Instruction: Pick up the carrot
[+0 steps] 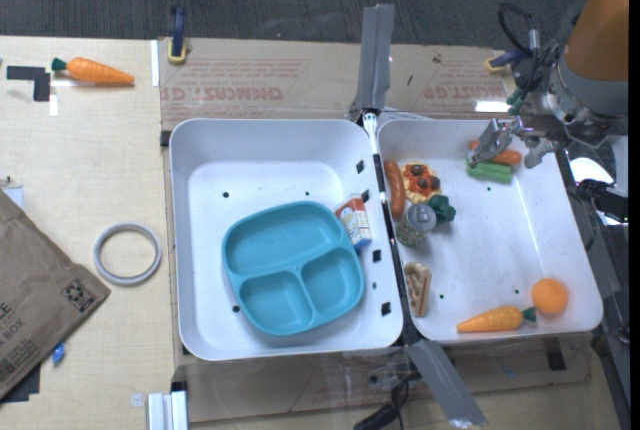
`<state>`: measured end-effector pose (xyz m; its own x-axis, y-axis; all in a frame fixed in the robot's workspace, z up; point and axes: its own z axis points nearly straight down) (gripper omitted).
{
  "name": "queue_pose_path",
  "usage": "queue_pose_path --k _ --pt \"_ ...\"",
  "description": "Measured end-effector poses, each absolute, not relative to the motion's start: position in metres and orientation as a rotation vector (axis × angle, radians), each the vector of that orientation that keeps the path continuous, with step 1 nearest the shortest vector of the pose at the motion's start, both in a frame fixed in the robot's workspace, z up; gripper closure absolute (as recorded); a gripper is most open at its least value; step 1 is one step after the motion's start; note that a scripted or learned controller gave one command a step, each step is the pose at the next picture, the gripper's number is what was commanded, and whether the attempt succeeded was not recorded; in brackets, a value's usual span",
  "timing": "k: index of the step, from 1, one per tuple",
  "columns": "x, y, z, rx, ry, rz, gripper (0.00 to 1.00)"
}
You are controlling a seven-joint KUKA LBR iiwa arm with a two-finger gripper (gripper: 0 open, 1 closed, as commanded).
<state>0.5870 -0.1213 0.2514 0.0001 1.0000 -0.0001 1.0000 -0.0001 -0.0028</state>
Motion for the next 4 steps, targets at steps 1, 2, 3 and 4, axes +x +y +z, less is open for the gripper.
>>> queue_pose_path --k 1,2,3,4 --pt "0.603 -0.102 0.280 -2.201 -2.242 0.002 0.00" --pt "0.536 -0.126 0.195 -2.005 -2.417 0.002 0.00" --pt "0.489 -0.165 0.140 -1.950 -2.460 0.002 0.00" --pt "0.528 -0.202 0.121 -2.164 -2.277 0.002 0.00"
